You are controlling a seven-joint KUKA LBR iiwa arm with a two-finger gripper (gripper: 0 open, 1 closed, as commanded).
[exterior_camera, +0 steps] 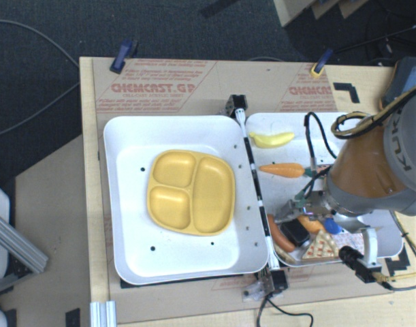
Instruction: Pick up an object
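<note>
My gripper [297,218] is low in the front left part of the right bin [289,122], among a cluster of small toys. Right under and around it lie an orange-red sausage-like piece [281,238], a small black block [295,231], a pizza slice [321,246] and a blue piece [332,228]. Farther back in the same bin lie a yellow banana [272,139] and an orange carrot [282,170], both apart from the gripper. The arm's bulky brown wrist [368,169] hides the bin's right half.
The left bin [126,182] holds a yellow divided plate [191,191] at its middle. A black divider rail [254,182] runs between the bins. Black cables [313,135] loop over the right bin's back. Blue and yellow clamps [122,56] sit on the board's far edge.
</note>
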